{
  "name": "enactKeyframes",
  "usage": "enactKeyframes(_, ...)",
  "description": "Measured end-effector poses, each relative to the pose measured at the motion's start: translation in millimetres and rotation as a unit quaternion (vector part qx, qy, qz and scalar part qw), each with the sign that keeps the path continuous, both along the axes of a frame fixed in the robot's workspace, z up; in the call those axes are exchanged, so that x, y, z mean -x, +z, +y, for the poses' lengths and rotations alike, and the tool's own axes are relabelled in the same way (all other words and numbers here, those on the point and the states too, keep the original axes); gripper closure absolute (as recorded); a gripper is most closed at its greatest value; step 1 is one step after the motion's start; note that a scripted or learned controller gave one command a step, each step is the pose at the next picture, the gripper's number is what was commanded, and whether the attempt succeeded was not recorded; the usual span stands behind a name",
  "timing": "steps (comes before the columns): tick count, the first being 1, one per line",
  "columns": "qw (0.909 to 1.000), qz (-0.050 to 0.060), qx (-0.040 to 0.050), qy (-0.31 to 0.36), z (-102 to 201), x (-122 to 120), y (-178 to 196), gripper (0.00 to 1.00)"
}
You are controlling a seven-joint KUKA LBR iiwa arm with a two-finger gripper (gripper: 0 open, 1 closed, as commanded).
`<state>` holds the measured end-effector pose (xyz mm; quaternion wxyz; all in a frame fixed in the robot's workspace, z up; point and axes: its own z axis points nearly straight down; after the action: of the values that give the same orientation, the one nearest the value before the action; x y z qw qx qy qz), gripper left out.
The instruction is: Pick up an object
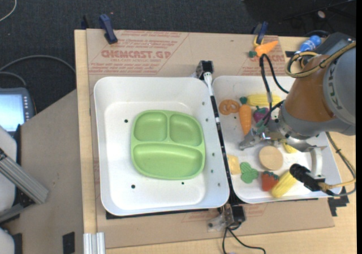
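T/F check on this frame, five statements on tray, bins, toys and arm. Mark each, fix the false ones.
1. The green divided tray lies in the left bin. True.
2. The toy food is piled on the green tray. False: the toys lie in the right bin, among them an orange carrot and a corn cob.
3. The gripper is down in the right bin. True.
4. The carrot lies in the left bin. False: it lies in the right bin, just above the gripper in the view.
5. The arm reaches in from the view's left. False: from the right.
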<state>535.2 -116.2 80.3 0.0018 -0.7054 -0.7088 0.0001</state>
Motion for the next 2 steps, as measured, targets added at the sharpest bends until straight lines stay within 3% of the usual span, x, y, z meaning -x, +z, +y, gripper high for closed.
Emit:
enactKeyframes(1, 1.0, -0.008, 0.0008, 0.0, 44.0, 48.6, 150.5, 0.0)
enactKeyframes(2, 1.0, 0.002, 0.0004, -0.003, 37.0, 57.0, 101.9, 0.0)
